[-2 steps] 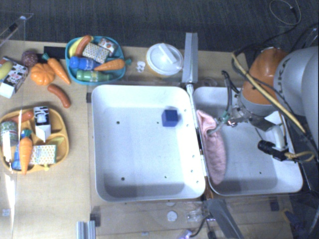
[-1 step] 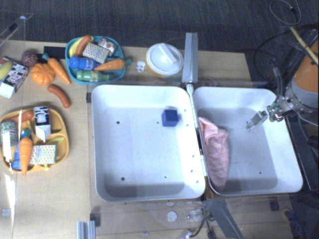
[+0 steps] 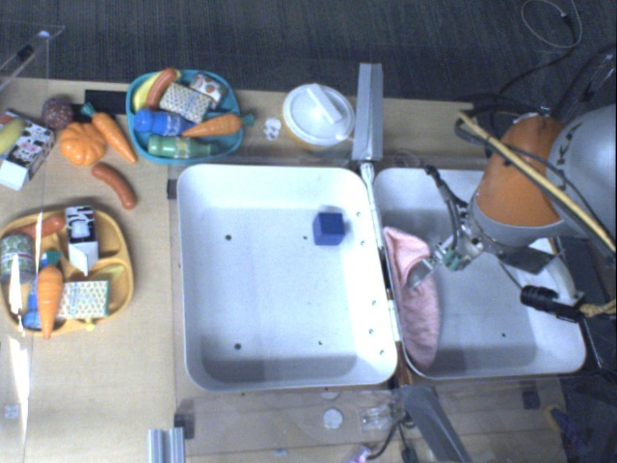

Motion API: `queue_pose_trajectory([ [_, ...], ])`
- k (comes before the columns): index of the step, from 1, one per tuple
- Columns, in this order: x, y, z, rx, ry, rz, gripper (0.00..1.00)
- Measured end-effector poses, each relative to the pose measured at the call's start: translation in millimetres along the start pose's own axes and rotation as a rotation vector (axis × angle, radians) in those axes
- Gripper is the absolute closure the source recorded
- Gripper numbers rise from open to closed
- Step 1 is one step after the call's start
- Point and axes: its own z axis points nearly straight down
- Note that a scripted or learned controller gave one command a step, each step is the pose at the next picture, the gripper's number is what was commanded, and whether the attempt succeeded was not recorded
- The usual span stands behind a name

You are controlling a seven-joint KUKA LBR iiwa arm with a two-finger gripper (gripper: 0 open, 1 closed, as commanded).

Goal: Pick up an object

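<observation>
Pincer sits low in the right bin, its tips right at the upper part of the pink cloth; we cannot tell how it is set, so we count nothing as held. That cloth lies crumpled along the bin's nine o'clock wall, flat on the floor rather than lifted. Toward nine o'clock from it, in the left bin, a small blue block rests alone near that bin's two o'clock corner. By our judgement the reach is made, while the grasp and the lift are left to do. Toy food sits on the tabletop further out at nine o'clock
</observation>
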Motion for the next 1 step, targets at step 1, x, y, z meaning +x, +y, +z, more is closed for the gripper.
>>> queue_pose_trajectory([
  [1, -30.7, 44.4, 1.1, 0.0, 0.0, 0.08, 0.0],
])
